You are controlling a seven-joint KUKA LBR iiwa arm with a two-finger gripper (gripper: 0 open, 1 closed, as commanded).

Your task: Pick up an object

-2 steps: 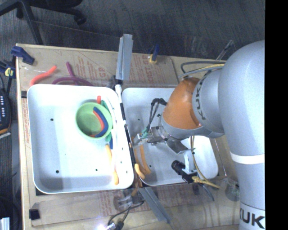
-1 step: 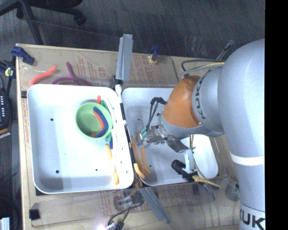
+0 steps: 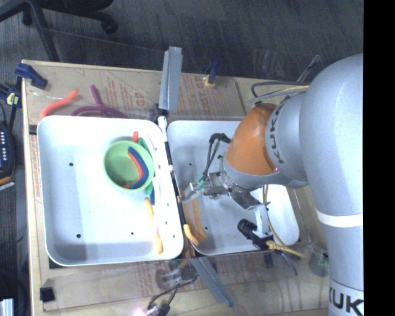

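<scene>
green bowl (image 3: 128,165) sits in left bin (image 3: 68,210); fingers (image 3: 199,189) over right bin (image 3: 185,139), state unclear; wooden bench (image 3: 123,80) beneath.

Dark grey carpet floor (image 3: 203,31), black chair base (image 3: 68,15) at top left, pale wooden bench (image 3: 111,80)

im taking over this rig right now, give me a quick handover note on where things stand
Gripper: low over the left edge of the right bin, by the divider; whether its fingers are open or shut cannot be told, and nothing shows between them.
Things: green bowl in the left bin with red and blue pieces inside; orange pieces lying along the right bin's left wall, just below the gripper.
Done: no pick visible.
Left: grasp an object and lift it, probably one of the orange pieces nearest the gripper.
</scene>
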